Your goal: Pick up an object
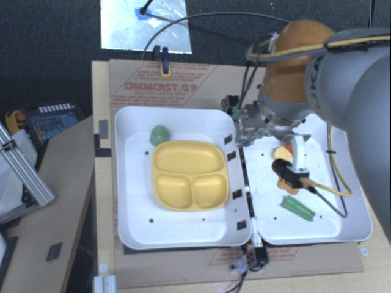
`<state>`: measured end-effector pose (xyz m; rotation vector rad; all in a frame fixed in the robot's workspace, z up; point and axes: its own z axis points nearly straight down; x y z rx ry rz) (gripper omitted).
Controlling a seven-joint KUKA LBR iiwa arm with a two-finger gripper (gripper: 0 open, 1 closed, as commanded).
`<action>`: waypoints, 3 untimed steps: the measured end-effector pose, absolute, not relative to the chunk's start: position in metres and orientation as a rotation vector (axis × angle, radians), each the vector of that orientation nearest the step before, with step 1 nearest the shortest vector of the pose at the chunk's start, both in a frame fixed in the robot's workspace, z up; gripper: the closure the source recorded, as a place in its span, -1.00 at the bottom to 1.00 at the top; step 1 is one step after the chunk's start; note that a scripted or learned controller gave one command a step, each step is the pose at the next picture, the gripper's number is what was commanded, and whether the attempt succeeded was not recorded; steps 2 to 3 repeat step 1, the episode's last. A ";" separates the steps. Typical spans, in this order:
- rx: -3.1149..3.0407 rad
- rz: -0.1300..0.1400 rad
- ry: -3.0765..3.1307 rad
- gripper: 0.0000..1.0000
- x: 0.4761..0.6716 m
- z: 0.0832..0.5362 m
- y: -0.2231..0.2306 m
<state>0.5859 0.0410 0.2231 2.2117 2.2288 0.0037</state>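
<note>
**Claw low over the seam between the two bins**

The arm (342, 72) reaches in from the right and its claw (246, 129) sits at the back of the right bin (327, 224), hard against the wall it shares with the left bin (131, 182). Whether the claw is open or closed I cannot tell, and nothing shows in its grasp. In the right bin, a small orange-yellow piece (281, 154) lies near the claw, toward the front. A green stick (297, 208) lies well apart from it, near the front. In the left bin, a yellow divided tray (189, 174) lies flat with a green lump (160, 134) touching its back corner.
</note>
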 end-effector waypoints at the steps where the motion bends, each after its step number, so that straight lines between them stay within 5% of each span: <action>1: 2.211 0.005 2.230 1.00 0.607 0.219 0.099; 3: 2.211 0.005 2.230 1.00 0.607 0.219 0.099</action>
